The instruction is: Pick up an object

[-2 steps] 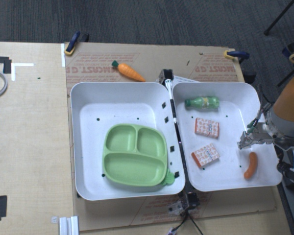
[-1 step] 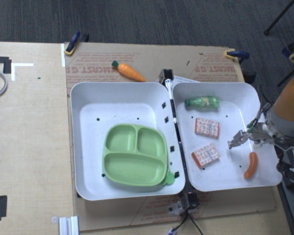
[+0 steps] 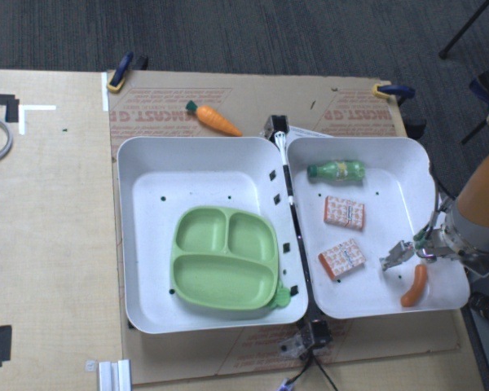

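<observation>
bins (image 3: 147, 218): I see both white
tray (image 3: 226, 257): light green, far left of gripper (image 3: 409, 255)
bottle (image 3: 337, 171): green, up-left of gripper
two packets (image 3: 344, 213): red-and-white print, left of gripper
sausage (image 3: 415, 285): orange-red, just below gripper
carrot (image 3: 215, 119): orange, green top, far up-left
arm band (image 3: 482, 194): orange
bench (image 3: 49, 243): pale wood, black marks

Divided plate (image 3: 225, 259) in left bin (image 3: 138, 218); bottle (image 3: 336, 170) in right bin (image 3: 411, 165).

Green divided plate (image 3: 225, 259) smooth matt plastic; white bins (image 3: 138, 243) glossy plastic; cardboard sheet (image 3: 228, 108) matt brown.
</observation>
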`<state>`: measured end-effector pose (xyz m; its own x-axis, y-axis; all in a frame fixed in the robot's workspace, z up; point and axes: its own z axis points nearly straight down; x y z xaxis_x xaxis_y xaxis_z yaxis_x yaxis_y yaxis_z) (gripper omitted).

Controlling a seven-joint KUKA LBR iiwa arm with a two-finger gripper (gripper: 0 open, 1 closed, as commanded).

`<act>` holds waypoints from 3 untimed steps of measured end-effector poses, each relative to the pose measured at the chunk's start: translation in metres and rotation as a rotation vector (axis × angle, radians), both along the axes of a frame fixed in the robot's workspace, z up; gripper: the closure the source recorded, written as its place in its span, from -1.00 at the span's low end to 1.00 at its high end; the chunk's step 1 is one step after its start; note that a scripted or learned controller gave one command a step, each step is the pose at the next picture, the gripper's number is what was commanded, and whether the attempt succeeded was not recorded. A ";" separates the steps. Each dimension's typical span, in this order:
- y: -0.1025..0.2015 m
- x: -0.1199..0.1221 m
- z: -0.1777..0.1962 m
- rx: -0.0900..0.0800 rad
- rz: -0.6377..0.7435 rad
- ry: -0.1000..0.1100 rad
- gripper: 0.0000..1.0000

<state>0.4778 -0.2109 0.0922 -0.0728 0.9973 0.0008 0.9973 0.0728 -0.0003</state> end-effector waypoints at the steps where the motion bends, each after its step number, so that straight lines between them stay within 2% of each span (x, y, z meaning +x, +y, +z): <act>1: 0.000 0.001 0.010 -0.002 -0.002 -0.003 1.00; 2: 0.000 0.001 0.010 -0.001 -0.002 -0.003 -1.00; 3: 0.016 0.001 0.000 -0.001 0.242 -0.002 -1.00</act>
<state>0.4785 -0.1948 0.0927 -0.3097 0.9508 -0.0003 0.9508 0.3097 0.0013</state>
